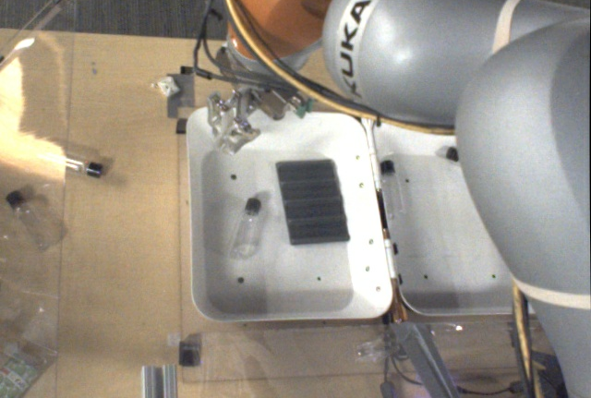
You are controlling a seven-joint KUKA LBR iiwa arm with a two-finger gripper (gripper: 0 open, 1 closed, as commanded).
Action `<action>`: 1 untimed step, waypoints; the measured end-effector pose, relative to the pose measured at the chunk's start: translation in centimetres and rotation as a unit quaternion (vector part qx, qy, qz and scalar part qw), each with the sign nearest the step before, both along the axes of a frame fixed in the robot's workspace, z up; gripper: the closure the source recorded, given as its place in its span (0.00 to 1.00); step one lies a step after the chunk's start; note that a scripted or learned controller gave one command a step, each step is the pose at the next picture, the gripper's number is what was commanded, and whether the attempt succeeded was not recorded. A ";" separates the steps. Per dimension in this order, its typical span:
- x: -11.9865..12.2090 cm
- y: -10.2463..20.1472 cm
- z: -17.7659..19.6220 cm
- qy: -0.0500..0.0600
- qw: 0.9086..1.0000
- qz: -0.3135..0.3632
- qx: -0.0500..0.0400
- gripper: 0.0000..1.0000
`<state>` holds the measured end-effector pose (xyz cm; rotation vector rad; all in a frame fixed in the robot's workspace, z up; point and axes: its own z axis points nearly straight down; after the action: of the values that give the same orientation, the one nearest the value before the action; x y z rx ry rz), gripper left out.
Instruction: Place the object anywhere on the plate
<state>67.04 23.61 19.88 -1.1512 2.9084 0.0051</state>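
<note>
- The claw (pixel 231 121) hangs over the left bin's (pixel 212 295) top corner; I cannot tell if it is wide or narrow.
- The clear bottle (pixel 247 226) lies in that bin, just left of the dark plate (pixel 313 201).

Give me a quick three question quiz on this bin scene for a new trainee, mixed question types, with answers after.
1. True or false: the clear bottle lies on the dark ribbed plate.
2. The gripper hovers over which part of the left bin? A) far left corner B) near right corner C) centre
3. Fill in: the bottle lies to the plate's ____ in the camera view.

Key: 1 false; 2 A; 3 left.
</note>
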 end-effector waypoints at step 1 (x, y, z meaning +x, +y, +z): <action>-0.1 -0.9 -4.1 0.000 0.978 0.209 -0.002 1.00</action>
<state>66.98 22.74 15.79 -1.7343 2.6070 0.0029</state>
